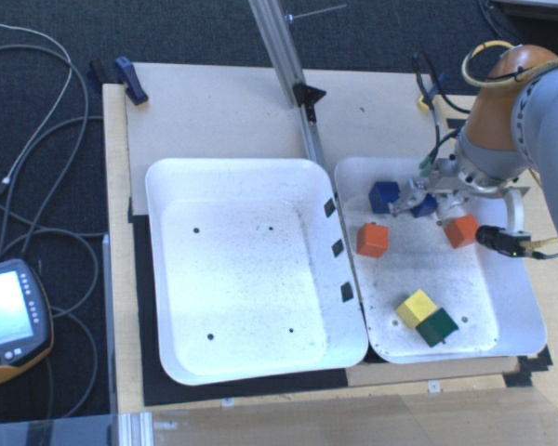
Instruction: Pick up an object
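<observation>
Blocks for picking are gathered in the right bin [516, 319] on the tabletop [223, 110]; the left bin [167, 179] is kept alongside. The claw [418, 201] is lowered beside the blue block [384, 195], apparently to approach it; whether it is released or clenched cannot be told. Orange blocks [373, 239] lie apart.

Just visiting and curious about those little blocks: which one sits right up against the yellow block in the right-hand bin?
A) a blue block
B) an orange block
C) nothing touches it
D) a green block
D: the green block lies directly against the yellow block near the bin's front, while the others sit apart, farther back.
</observation>
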`<state>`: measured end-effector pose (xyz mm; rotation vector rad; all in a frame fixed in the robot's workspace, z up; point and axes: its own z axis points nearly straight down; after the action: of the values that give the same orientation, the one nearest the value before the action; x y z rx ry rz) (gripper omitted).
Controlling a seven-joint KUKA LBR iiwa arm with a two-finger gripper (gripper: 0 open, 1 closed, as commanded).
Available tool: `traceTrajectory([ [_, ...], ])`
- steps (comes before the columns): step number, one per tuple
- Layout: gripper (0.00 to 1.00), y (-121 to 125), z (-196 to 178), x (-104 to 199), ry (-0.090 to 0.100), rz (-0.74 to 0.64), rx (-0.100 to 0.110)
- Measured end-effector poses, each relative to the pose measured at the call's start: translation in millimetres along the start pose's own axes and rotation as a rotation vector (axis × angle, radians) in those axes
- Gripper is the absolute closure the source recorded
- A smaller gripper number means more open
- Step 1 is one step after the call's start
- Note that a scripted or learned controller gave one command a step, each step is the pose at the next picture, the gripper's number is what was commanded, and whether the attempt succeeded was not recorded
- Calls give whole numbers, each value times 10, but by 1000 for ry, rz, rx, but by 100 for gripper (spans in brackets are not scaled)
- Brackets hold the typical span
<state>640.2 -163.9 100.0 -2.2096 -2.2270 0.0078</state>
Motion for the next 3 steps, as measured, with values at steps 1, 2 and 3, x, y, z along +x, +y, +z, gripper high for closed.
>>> traceTrajectory([
  [1,0,166,45,338,0,14,47],
  [2,100,168,-56,362,-2,7,51],
  [3,0,166,-60,345,-6,8,52],
])
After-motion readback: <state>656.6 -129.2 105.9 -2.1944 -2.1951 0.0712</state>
